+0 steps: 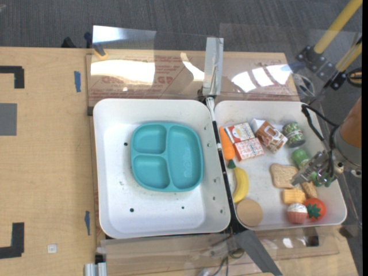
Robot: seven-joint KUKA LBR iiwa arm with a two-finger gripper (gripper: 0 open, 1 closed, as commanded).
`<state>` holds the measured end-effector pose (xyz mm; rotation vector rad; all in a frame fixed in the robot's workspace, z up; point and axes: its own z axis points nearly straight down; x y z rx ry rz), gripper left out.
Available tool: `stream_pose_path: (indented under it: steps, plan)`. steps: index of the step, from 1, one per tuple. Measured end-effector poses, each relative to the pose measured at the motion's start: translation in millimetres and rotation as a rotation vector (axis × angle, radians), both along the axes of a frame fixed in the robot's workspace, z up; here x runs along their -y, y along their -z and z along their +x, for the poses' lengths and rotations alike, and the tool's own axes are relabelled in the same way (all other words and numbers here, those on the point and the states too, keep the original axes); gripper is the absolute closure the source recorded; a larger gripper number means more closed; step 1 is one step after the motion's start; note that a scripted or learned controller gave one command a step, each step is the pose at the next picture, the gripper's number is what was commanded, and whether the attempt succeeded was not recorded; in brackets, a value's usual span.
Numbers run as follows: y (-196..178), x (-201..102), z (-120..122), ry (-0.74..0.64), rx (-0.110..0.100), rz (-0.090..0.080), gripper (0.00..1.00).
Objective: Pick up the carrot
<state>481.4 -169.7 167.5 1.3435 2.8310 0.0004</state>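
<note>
Carrot (226,144) lying against right bin's (339,214) left wall, just above banana (241,184). Gripper (315,174) hovering well apart, near toast slice (282,175); finger state impossible to tell.

The divided plate (167,156) is teal; both bins (109,211) are white; the carrot (226,145) is orange; the banana (241,184) is yellow; the counter (43,154) is tan.

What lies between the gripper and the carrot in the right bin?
In the camera view, a bread slice and a small red-and-white carton lie between the gripper and the carrot.
</note>
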Motion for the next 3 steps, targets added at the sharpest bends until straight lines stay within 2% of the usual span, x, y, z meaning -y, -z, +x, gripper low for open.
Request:
stream_pose_path:
  steps: [1, 2, 3]
  plan:
    - [-4.1, 15.3, -0.9, 0.169, -0.002, 0.001, 1.00]
    - [-20.2, 55.4, -1.3, 0.225, -0.001, 0.000, 1.00]
    - [-34.9, 54.6, -0.5, 0.193, 0.000, 0.000, 1.00]
